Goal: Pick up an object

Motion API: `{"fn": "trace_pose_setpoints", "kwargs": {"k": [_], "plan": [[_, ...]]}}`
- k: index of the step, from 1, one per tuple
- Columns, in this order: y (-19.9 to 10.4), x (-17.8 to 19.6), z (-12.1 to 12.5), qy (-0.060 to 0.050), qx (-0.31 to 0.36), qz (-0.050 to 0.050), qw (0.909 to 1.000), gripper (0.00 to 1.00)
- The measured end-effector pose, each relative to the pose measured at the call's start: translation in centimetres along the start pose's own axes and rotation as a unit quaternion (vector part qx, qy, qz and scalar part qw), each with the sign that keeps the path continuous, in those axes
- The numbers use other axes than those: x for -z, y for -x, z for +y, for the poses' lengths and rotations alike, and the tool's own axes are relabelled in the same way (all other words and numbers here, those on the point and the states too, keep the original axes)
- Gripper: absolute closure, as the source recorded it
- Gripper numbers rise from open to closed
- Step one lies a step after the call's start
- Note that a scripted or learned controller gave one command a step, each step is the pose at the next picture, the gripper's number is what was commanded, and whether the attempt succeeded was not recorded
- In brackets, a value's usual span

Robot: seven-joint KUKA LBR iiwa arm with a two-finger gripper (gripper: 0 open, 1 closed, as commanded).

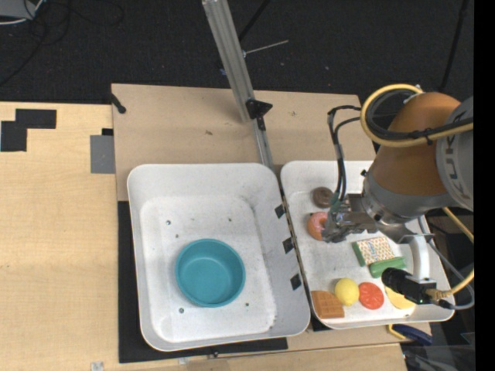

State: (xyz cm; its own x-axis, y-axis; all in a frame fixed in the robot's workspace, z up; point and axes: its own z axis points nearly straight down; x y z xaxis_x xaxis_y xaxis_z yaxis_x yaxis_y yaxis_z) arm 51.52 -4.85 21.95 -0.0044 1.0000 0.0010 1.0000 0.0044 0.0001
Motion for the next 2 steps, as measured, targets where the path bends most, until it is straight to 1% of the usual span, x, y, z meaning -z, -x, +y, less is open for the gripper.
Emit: {"fn": "trace_pose_setpoints", "kwargs": {"k": [1,2], "plan": [[-4.3,-0.1,1.1,0.0,-0.001,0.0,1.0,1.0],[-9.3,-0.7,1.2,-0.001,-0.001,0.0,1.0,1.0]]}}
